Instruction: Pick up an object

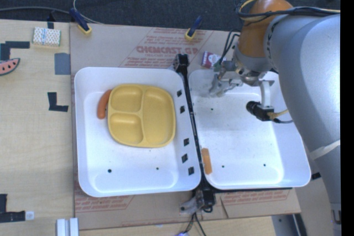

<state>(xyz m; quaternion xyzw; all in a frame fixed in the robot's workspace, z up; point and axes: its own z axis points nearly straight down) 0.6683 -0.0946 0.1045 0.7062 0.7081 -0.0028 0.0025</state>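
At the table's (pixel 33 119) far left edge I see a small patterned block (pixel 46 36), and nearer the left edge a red watermelon-slice shape (pixel 9 66). Dark tape marks lie on the wood around them.

Left bin (pixel 88 174): a yellow divided plate (pixel 141 115) with three compartments lies flat in the far half of the bin. An orange sausage-shaped piece (pixel 102 104) lies just beside the plate's left rim, touching it or very nearly; I cannot tell which.

Along the divider between the bins runs a black clip strip. Just right of it, at the near left edge of the right bin (pixel 287 174), a small orange carrot-like piece (pixel 206 160) lies lengthwise against the wall.

On the cardboard beyond the bins I note two blue-and-yellow clamps (pixel 80 20) and a small red-and-white packet (pixel 208 58) close to the right bin's far left corner.

The hand (pixel 220 84) sits over the far left corner of the right bin, tips low near the floor. Its fingers look slightly apart, with nothing between them that I can make out. The arm (pixel 310 63) comes in from the right edge, orange band (pixel 260 25) above the wrist. A black fitting (pixel 261 110) with a cable hangs over the right bin's far right part.
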